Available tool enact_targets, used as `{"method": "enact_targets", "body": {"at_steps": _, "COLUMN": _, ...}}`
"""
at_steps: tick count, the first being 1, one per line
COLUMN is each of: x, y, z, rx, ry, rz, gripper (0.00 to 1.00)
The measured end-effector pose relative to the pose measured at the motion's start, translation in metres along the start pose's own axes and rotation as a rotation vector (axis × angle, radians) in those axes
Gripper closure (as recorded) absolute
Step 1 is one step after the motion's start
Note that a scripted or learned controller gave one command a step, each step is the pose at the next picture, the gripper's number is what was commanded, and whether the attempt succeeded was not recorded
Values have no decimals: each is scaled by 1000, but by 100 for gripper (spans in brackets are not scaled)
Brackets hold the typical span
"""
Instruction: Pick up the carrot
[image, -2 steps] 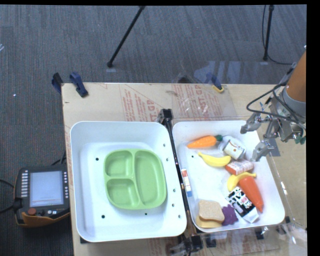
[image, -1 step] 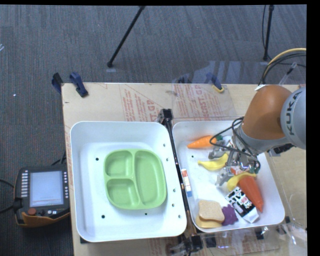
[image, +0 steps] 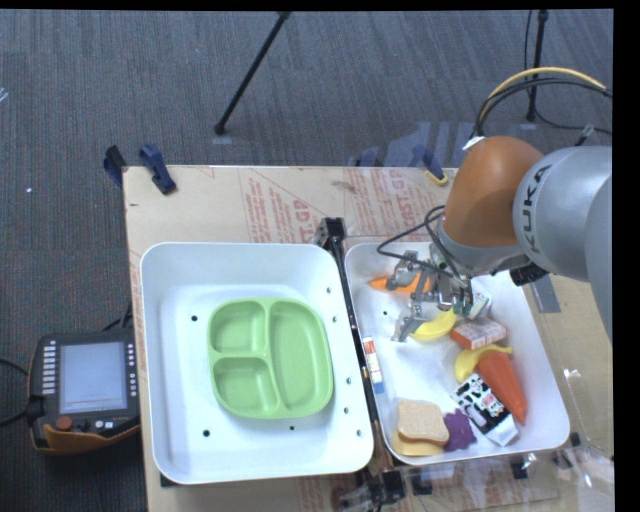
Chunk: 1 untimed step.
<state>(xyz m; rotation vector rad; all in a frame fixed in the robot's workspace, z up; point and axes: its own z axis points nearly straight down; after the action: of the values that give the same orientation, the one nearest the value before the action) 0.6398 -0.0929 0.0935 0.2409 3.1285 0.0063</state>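
Observation:
In the right bin (image: 540, 345), an orange pointed piece that I take for the carrot (image: 384, 284) lies near the back left corner. Its tip pokes out to the left and the rest is hidden under the gripper. My gripper (image: 408, 296) hangs low right over it, fingers pointing left and standing open. One finger (image: 404, 266) is just behind the orange piece, the other (image: 409, 324) in front of it, beside a yellow banana (image: 437, 326). Nothing is visibly clamped between them.
Several toy foods crowd the right bin: an orange-red cone (image: 503, 386), a yellow piece (image: 468, 362), a pink block (image: 478, 334), a bread slice (image: 422, 421), a purple piece (image: 458, 430) and a cow-print carton (image: 484, 408). The left bin (image: 170, 300) holds a green divided plate (image: 270, 358).

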Motion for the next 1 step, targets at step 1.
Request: {"method": "enact_targets", "body": {"at_steps": 1, "x": -1, "y": 2, "z": -11, "rx": 1, "ry": -3, "rz": -5, "gripper": 100}}
